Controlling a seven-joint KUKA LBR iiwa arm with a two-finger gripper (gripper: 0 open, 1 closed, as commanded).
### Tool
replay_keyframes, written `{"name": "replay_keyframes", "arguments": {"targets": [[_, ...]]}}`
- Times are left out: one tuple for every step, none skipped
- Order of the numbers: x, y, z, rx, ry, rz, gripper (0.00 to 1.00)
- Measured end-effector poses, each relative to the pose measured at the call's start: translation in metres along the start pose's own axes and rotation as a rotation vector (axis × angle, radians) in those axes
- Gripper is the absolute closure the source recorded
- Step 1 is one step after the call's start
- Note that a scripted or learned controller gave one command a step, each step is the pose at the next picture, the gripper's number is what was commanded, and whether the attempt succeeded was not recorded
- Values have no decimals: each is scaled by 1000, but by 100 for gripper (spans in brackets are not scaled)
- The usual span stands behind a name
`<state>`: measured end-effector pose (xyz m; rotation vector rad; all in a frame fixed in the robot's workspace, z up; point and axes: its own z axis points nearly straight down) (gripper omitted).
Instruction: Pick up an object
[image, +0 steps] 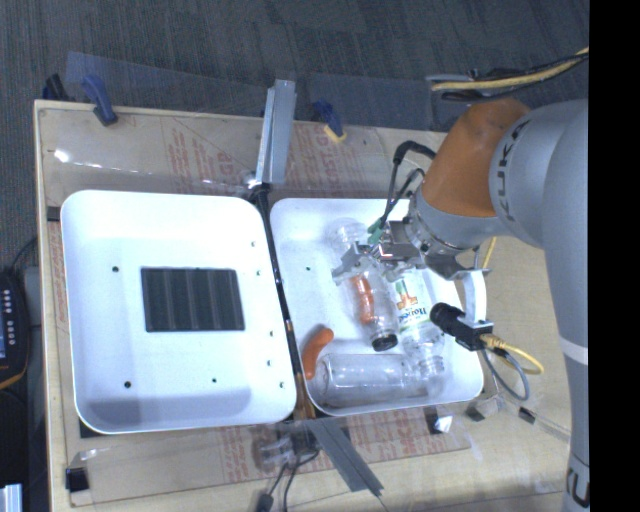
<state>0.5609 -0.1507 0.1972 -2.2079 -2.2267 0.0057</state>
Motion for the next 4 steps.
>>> {"name": "replay_keyframes", "arguments": {"targets": [[-33, -8, 83, -4, -1, -62, 0], [-26, 36, 105, -4, -1, -129, 0], [-26, 37, 94, -5, -2, -132, 100], [42, 76, 13, -4, -2, -257, 100]]}}
